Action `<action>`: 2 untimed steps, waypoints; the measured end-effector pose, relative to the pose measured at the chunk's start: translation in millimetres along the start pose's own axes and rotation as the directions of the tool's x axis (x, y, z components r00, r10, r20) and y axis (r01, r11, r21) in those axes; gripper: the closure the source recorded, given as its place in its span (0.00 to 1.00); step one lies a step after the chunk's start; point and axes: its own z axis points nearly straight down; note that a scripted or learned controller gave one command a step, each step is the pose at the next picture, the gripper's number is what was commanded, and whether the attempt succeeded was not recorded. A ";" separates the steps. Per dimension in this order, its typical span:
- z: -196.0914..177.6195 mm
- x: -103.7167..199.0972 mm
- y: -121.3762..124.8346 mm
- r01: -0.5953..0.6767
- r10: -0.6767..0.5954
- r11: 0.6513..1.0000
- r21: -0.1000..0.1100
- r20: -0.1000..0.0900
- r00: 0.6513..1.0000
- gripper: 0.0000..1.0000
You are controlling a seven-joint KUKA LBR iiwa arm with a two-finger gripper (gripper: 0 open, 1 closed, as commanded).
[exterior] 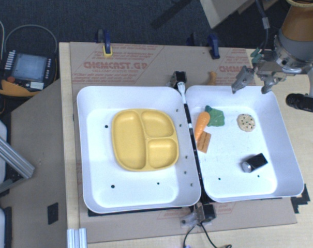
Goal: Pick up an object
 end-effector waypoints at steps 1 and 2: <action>-6.2 0.2 1.8 0.002 -0.002 1.000 -0.011 0.002 1.000 0.00; 40.0 -0.8 -5.7 0.001 -0.001 1.000 -0.005 0.001 1.000 0.00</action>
